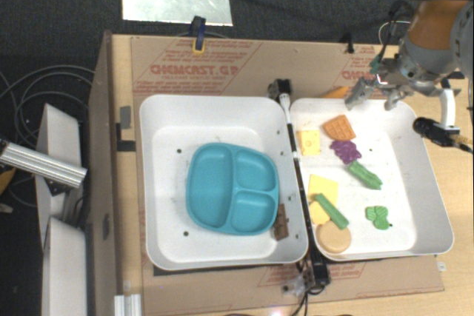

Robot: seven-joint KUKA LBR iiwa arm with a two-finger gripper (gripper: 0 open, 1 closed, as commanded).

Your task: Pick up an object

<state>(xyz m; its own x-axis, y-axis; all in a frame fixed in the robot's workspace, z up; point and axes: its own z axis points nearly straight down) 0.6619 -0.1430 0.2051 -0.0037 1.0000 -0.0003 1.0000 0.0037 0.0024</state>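
Where toys crowd: blue plate (232,189) apart.

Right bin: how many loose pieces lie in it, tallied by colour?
Right bin, as far as the view shows:
Green: 3
Yellow: 3
Orange: 1
Purple: 1
Tan: 1
Total: 9

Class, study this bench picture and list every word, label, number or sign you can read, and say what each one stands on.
"CHEMCAST GP": red print on the brown protective sheet behind the left bin; the last letters are uncertain.
A second red print on the same sheet, behind the right bin near the gripper: cut off and too blurred to read.
The smaller red lines around both prints: too small to read.
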